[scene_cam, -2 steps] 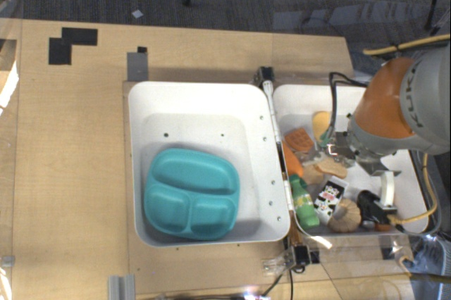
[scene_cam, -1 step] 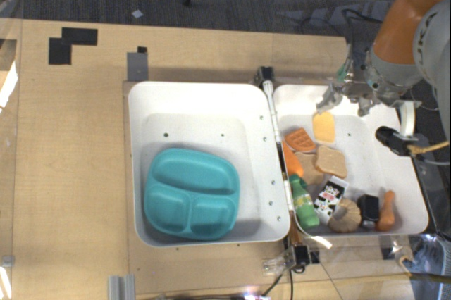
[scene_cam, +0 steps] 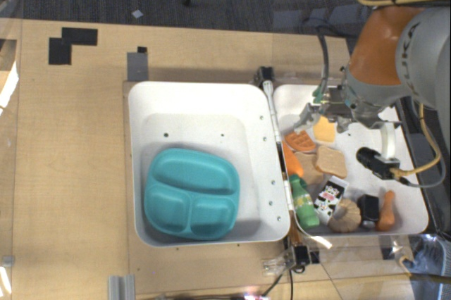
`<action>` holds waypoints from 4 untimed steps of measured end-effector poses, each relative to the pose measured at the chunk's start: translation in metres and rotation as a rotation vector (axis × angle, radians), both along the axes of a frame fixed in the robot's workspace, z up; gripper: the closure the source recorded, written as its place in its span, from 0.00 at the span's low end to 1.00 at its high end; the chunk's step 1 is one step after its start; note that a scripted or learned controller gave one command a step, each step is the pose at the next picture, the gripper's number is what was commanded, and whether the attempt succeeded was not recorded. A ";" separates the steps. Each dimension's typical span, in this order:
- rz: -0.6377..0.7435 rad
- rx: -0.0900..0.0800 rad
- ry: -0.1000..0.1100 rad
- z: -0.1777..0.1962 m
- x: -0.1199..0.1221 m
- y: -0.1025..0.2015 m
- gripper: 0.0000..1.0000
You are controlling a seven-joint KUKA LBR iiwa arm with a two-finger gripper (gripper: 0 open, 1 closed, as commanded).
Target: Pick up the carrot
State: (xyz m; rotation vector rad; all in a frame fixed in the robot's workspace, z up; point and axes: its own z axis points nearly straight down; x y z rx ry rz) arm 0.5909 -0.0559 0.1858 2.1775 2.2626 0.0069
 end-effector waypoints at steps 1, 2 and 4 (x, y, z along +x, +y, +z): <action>-0.049 0.001 0.004 -0.002 -0.059 0.057 0.00; 0.058 -0.008 -0.006 0.058 -0.022 -0.018 0.00; 0.004 -0.005 -0.001 -0.001 -0.026 0.008 0.00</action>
